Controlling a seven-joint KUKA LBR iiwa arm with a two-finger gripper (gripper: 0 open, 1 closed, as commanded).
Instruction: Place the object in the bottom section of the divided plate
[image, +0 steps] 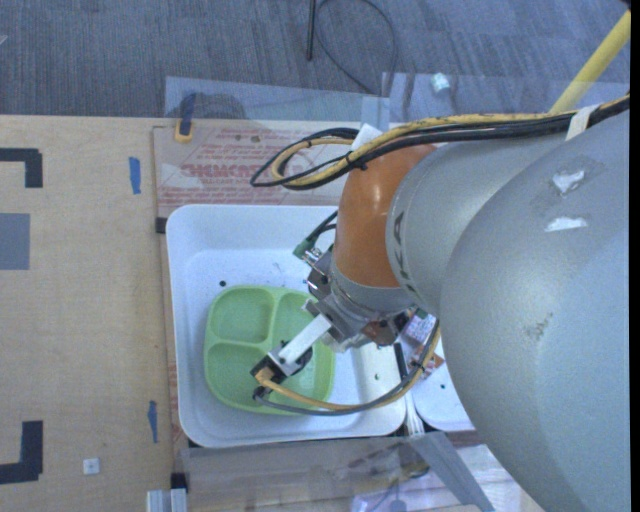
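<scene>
Green divided plate (232, 365) lies flat in the lower left part of the white bin (184, 300) at the middle of the frame. We see its two small sections toward the top of the frame and its wide section toward the bottom. The arm (520, 300) fills the right half of the frame, and its orange band (365, 230) sits above the bin's upper right corner. The gripper (372, 325) hangs over the plate's right edge. The wrist covers it from our view, so we cannot tell whether it is open or closed, nor whether it holds anything. A corner of the second white bin (445, 405) shows at lower right, just beside the first. Two strips of blue tape (134, 175) mark the wooden tabletop (80, 300) left of the bin, and a black cable (345, 55) loops on the grey floor (150, 40) at the top.
</scene>
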